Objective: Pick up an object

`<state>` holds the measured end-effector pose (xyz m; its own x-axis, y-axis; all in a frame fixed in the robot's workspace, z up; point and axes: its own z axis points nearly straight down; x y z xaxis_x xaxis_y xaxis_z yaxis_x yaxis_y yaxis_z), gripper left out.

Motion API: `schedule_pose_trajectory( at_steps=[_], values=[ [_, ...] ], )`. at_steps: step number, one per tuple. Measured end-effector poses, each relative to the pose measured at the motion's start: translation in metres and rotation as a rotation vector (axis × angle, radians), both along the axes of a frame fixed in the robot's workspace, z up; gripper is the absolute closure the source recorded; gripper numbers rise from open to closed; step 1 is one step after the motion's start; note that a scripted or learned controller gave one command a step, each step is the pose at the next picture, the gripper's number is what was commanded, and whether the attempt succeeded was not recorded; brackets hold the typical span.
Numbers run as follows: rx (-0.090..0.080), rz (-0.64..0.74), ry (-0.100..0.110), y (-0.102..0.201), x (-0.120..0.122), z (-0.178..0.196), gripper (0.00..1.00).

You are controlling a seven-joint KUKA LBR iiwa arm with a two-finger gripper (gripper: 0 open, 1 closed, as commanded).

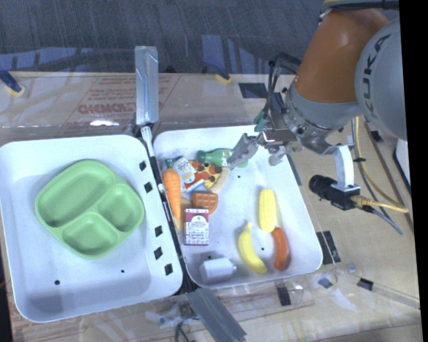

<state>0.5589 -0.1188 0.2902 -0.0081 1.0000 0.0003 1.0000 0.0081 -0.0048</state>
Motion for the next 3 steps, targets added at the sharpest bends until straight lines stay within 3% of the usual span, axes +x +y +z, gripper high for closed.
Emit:
schedule_pose_trajectory(
  at_steps=[1,2,3],
  values=[
    [0.001,0.051,0.003,-0.053,-0.014,-0.114,0.0],
    [0.001,-0.239,0.002,-0.03,-0.043,-0.091,0.0],
    [-0.001,-0.156,-0.003,-0.078,-0.009,-0.085,0.0]
  ],
)
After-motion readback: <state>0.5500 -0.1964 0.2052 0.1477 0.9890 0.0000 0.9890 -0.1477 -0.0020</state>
